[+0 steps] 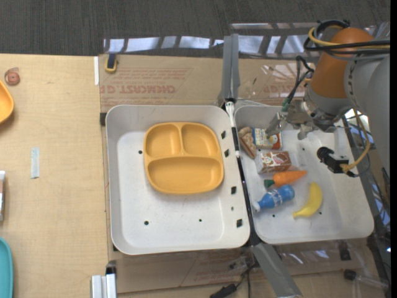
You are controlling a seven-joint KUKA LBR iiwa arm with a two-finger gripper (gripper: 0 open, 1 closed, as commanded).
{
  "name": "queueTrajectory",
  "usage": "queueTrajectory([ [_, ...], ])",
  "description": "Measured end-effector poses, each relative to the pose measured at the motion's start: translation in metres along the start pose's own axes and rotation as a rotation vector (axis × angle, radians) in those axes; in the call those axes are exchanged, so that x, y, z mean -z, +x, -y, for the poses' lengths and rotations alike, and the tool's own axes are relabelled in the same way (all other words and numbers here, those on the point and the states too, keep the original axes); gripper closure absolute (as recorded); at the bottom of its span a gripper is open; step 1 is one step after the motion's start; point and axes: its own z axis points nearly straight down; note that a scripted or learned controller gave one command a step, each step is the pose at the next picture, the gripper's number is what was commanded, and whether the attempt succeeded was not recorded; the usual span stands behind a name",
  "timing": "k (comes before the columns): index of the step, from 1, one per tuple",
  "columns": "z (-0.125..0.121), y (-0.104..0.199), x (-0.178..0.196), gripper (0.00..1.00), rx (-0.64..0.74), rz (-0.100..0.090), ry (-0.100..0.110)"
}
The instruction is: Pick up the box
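Note:
A small reddish-brown box (275, 161) lies in the right bin (347, 219), near its left-middle. Just behind it lies a white packet with green and red print (267, 140), next to a brown food item (248, 143) against the bin's left wall. My gripper (289, 129) hangs over the back of the right bin, above and slightly right of the packet and behind the box. Its fingers are spread open with nothing between them. The grey arm with its orange band (338, 54) reaches in from the upper right.
An orange carrot (289, 177), a blue bottle (276, 198) and a yellow banana (310, 202) lie in front of the box. A yellow divided plate (183, 157) rests in the left bin (124, 228). A black cable (332, 159) loops beside the gripper.

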Motion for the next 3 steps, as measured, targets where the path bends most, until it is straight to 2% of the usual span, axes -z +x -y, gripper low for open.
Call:
queueTrajectory([
  [1,-0.015,0.028,-0.012,0.0,-0.341,0.0,0.007],
  [2,-0.015,0.031,-0.011,0.0,0.036,-0.001,0.003],
  [3,-0.016,0.031,-0.001,1.0,0.034,-0.001,0.001],
])
